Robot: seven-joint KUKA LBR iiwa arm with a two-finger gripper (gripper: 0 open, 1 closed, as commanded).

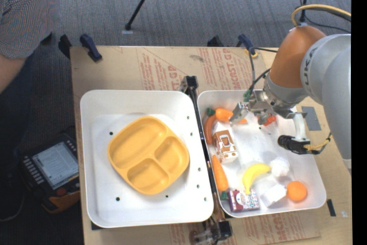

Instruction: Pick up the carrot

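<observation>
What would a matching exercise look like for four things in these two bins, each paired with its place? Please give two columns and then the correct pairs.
Things:
1. yellow divided plate
2. banana
3. orange ball
4. carrot

Places:
A. right bin, near its front right corner
B. along the right bin's left wall
C. in the left bin
D. right bin, around its middle, just left of a white lump

Pairs: 1-C, 2-D, 3-A, 4-B

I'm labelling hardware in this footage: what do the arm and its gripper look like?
The arm is light grey with a rounded orange band above the wrist. A yellow cable loops over it and thin dark cables run to the gripper, a small metallic grey piece.
</observation>
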